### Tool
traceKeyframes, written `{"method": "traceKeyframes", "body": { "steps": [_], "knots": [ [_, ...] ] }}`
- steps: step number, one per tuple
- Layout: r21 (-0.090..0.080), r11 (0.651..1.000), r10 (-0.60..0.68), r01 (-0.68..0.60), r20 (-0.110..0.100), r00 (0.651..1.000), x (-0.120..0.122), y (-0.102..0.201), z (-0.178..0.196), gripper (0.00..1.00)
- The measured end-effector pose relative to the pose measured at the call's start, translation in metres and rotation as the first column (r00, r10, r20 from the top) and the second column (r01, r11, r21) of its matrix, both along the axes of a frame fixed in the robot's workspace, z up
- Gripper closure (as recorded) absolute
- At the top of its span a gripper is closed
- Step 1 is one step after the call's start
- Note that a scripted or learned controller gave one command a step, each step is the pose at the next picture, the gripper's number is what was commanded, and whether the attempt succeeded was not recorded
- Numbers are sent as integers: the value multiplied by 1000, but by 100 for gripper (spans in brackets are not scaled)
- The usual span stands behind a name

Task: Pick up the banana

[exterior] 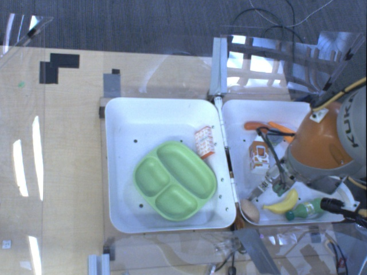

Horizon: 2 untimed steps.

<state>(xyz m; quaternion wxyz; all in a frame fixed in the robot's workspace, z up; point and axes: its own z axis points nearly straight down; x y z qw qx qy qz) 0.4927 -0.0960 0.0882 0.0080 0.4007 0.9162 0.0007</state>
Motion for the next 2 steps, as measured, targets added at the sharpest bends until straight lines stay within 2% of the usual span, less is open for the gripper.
{"method": "traceKeyframes", "body": {
  "steps": [1, 2],
  "knots": [
    [4, 981, 196, -196, -12, 980, 2, -74, 72, 0],
    [-1, 920, 391, -391, -5, 920, -1, -64, -1, 0]
  ]
}}
